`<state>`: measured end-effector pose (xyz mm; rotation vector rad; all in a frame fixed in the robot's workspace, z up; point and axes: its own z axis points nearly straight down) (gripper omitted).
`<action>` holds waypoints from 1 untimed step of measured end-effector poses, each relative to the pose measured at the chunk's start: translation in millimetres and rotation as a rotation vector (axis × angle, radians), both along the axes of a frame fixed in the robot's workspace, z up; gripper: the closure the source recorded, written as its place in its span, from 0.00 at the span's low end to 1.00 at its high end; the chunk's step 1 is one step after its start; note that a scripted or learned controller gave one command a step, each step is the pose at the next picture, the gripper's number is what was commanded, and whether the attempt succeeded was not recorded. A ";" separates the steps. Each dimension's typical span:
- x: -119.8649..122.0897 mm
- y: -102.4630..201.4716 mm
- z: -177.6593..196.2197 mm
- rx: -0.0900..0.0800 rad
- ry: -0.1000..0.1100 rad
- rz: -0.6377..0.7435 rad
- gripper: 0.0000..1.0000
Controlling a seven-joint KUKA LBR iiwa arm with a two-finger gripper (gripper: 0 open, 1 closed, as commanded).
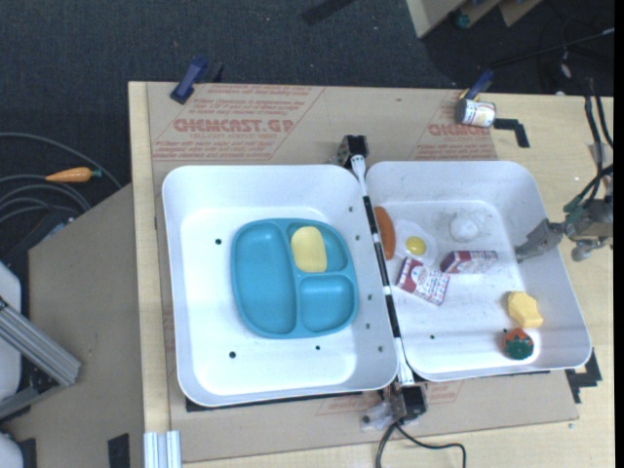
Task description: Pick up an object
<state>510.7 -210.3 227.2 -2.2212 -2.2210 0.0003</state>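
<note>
I read "CHEMCAST G.P" in red, upside down, printed on the brown board (244,120) under the bins, at 12 o'clock from the left bin (185,291). A similar red print sits at 12 o'clock from the right bin (546,261), too faint to read. The red and white packets (424,281) carry print I cannot make out.
</note>
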 end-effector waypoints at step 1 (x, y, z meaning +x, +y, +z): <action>-22.5 52.2 -116.3 0.002 0.004 0.001 0.00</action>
